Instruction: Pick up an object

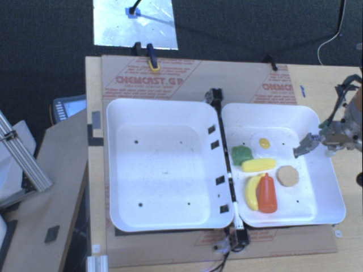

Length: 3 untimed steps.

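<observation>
Two shallow white bins are seen from above on a bench: a left bin and a right bin, joined along a black clipped seam. All the objects are gathered in the right bin, towards its left and near side. A fried egg toy lies furthest back; below it a green leafy piece rests just beside a yellow corn-like piece. Nearer the front, a yellow banana lies touching a red bottle, and a round tan biscuit-like disc sits apart to their right.

The gripper is seen at the right bin's right side, reaching in from the right, above the bin floor and near the disc and the egg. Nothing is seen between it and the floor, and nothing is held. Whether the pincer is spread or pressed together cannot be told; the detail is too small and blurred.

The step in hand is judged to be the approach to a chosen object. The disc would probably be the best choice, since it stands clear of its neighbours, while the banana and bottle touch and could be jostled together. A descent centred over the disc, then a closing across its width, would be advised.

Red lettering reading "CHEMCAST" is printed on the brown sheet behind the bins; a second copy at the right is partly covered.
</observation>
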Motion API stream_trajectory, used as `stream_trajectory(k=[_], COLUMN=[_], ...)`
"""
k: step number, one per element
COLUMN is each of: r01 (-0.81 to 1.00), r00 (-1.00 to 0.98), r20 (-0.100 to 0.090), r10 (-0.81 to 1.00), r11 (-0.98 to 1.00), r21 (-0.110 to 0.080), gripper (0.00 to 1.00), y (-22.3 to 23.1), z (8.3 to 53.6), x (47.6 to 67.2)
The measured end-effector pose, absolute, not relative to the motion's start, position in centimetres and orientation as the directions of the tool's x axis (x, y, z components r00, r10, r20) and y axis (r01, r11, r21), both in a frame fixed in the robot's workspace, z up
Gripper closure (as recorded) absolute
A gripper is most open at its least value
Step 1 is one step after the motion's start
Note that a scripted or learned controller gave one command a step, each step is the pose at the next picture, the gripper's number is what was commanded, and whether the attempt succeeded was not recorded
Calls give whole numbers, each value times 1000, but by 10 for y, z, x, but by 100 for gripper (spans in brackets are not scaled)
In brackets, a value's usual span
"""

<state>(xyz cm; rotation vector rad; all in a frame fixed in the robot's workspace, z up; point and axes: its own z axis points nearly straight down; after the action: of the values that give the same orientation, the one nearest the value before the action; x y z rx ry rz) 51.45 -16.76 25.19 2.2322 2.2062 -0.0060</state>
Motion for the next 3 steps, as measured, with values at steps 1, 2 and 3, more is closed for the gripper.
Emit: stream_trajectory(k=[1, 2, 3], r01=[1000, 1000, 1000], r00=[-10, -11, 1], r20=[-2, 4, 0], r10=[1000, 1000, 1000], r11=[10, 11, -1], r21=[15, -9, 10], gripper=[0, 0, 0], y=[-115, -45, -62], z=[362, 213, 325], x=[544, 598, 528])
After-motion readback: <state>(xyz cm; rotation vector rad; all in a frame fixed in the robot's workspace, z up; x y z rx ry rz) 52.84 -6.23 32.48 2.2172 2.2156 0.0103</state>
